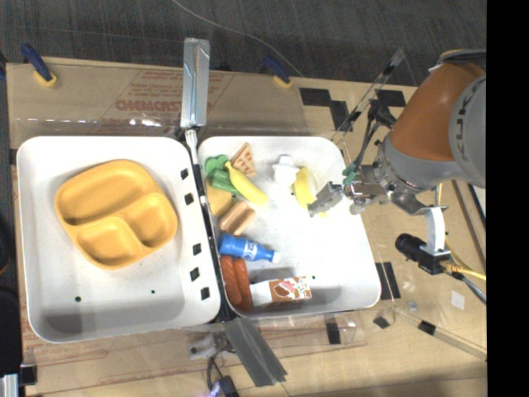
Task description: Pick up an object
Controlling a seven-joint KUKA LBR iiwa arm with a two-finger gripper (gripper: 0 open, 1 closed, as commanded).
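- A banana (246,185) is laid diagonally in the upper left part of the right-hand bin, overlapping a green leafy item (216,172) and lying just below a tan waffle-like piece (241,157).
- A yellow lemon-like piece (304,186) is located right of centre, just below a small white object (284,170).
- A hot dog bun (236,217) is placed below the banana.
- A blue bottle (245,249) is laid on its side at centre left.
- A red-brown sausage (235,282) and a brown-and-white carton (285,290) are positioned along the lower edge.
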